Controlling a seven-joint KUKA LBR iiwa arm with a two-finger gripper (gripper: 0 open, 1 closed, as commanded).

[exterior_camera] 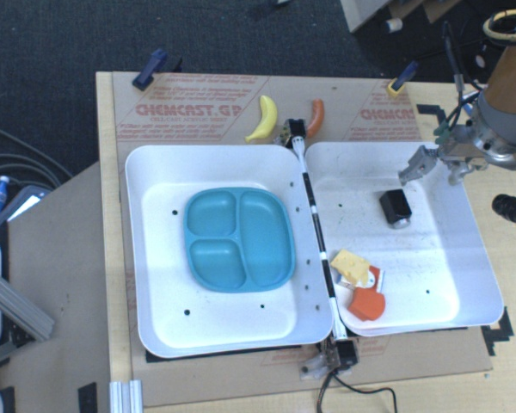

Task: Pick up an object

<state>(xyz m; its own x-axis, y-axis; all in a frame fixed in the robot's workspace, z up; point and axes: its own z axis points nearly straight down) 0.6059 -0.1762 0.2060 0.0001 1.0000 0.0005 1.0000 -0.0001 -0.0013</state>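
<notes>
Across the bench [112,231], we see two shallow white bins set side by side, clipped along their shared edge so that each keeps its contents apart from the other's. Filling much of the left bin [146,299] is a blue divided plate [239,238], lying flat and well clear of the arm's side. At the right bin [464,291] the grey arm [506,84] reaches over the far right corner, its gripper [436,165] held above the bin floor, which we judge to be a hover ahead of a descent. We cannot tell from this angle how far the jaws stand apart, and we see nothing between them.

Nearest the gripper is a small black block [396,206], lying loose on the floor of the right bin, just beside and below the jaws in this view, towards the bin's middle; it is apart from them and not yet under them. We take it as the likeliest thing to be picked up. Further off, in the near left corner of the same bin, a yellow piece [351,267] rests touching an orange piece [368,303], well apart from the gripper. Beyond both bins, on the board behind, lie a yellow banana [263,119] and a small orange-red sausage shape [315,117], out of play.
</notes>
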